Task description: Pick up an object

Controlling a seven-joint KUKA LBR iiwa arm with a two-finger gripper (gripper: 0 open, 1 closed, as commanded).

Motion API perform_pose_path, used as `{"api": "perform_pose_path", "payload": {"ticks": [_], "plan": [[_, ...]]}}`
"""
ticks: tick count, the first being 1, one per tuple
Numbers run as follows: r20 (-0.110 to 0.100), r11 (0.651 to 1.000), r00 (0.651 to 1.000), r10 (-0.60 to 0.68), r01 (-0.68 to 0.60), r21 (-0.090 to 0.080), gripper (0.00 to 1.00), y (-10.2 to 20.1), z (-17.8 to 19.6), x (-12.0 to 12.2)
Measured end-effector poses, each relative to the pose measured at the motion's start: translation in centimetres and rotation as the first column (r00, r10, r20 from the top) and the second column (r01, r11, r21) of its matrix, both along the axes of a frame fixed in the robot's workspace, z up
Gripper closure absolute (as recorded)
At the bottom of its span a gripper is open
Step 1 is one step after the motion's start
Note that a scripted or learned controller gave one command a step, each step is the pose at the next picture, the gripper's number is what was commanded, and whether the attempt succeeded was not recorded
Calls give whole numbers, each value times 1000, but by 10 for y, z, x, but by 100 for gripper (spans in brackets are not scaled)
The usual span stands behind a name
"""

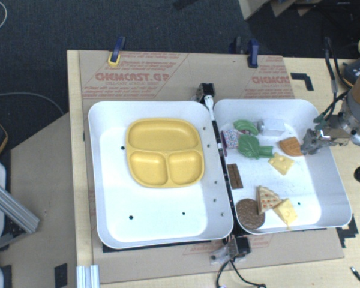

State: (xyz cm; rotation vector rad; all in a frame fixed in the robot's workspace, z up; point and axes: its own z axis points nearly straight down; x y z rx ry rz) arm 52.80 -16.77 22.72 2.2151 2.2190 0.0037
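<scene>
Left bin (108, 161) holds a yellow tray (165, 151); right bin (324, 185) holds food toys; hand (312, 141) state unclear.

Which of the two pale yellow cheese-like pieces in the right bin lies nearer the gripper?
The upper pale yellow wedge, just below the orange-brown piece, lies nearer the gripper. The other yellow wedge sits near the bin's front edge, beside the triangular sandwich piece.

Both bins (108, 161) (324, 179) look like smooth white plastic with a soft gloss, and the yellow tray (165, 152) looks like matt plastic. The board (84, 89) under them seems to be brown paper or cardboard, matt, with red print. The floor (48, 17) is a dark, rough carpet, and the gripper (315, 138) looks like grey metal.
</scene>
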Motion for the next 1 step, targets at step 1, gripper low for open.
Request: {"api": "perform_pose_path", "payload": {"ticks": [1], "plan": [[-6,1000,1000,4,-4,4,100,51,-7,15]]}}
